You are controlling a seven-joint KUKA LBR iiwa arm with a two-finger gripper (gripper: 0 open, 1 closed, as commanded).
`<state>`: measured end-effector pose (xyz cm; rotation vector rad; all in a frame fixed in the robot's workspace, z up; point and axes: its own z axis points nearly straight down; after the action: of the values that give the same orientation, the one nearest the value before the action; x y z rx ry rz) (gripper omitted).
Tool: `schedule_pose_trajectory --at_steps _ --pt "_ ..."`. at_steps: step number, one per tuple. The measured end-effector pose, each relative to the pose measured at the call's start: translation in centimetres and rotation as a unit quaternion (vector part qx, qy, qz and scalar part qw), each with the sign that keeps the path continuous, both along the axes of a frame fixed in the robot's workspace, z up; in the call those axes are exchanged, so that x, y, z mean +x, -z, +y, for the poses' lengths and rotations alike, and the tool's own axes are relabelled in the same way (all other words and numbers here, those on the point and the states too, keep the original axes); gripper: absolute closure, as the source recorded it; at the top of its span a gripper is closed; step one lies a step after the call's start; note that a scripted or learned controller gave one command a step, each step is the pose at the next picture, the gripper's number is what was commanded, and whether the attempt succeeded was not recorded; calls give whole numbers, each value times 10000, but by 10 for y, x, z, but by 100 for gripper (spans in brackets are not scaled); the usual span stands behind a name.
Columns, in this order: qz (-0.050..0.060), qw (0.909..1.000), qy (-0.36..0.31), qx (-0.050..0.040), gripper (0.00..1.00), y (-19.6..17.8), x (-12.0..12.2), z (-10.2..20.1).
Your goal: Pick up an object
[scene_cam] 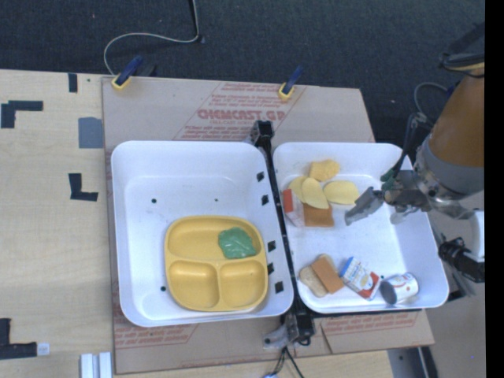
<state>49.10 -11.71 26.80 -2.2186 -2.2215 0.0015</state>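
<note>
One claw [368, 205] is hanging over the right bin [394, 242], reaching in from the right on the grey arm [441, 181] with its orange band [465, 124]. Its dark fingers are pointing left and down toward the food pieces, but they are blurring together against the white floor, so I cannot tell whether they are spread or closed; nothing is showing between them.

Just to the left of the claw, yellow chip-like pieces [327, 189] are lying in a small heap near the bin's upper left, resting over a brown slab [318, 216], with a red-and-white packet [289, 203] standing against the divider. Nearer the front edge, a slice of bread [321, 275] is lying beside a small colourful carton [359, 277], and a white can [400, 288] is lying on its side in the front right corner.

In the left bin [142, 211], a yellow divided tray [214, 263] is sitting toward the front right, with a green lump [237, 243] resting in its upper right compartment.

Both bins are sitting on a cardboard sheet [228, 113] held by two clamps [126, 75] at its far edge.
</note>
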Motion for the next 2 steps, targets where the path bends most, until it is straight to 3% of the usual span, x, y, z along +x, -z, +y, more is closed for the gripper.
schedule_pose_trajectory --at_steps 1,2 --pt "51 10000 -4 13 0 104 -10 22" --pt "-40 10000 -23 -7 0 83 85 37"
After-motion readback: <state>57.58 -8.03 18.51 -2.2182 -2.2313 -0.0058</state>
